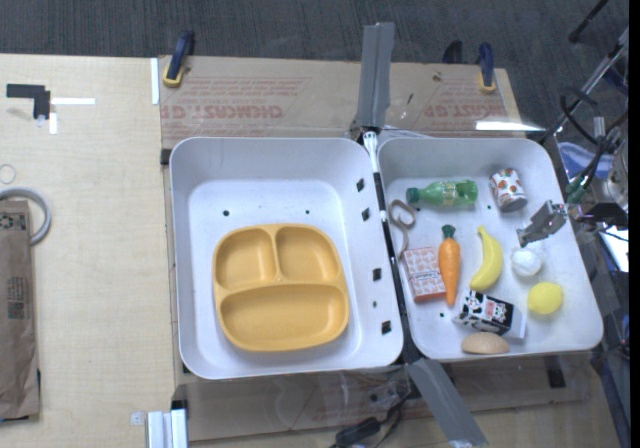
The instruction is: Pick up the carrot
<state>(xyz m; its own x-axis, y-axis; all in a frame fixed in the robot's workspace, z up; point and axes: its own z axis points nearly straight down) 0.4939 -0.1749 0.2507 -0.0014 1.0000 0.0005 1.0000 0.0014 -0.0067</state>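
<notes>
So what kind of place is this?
Probably a robot lab bench: two white bins clamped on cardboard, toy food like a carrot and banana, and a gripper.

Yellow divided plate [281, 286] in left bin [190, 236]; banana [487, 258] right.

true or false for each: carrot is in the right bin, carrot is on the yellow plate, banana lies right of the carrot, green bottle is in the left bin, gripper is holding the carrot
1. The carrot is in the right bin. True.
2. The carrot is on the yellow plate. False: the plate sits in the left bin; the carrot lies on the right bin's floor.
3. The banana lies right of the carrot. True.
4. The green bottle is in the left bin. False: it is in the right bin.
5. The gripper holds the carrot. False: it is apart from it, beyond the banana.
</notes>
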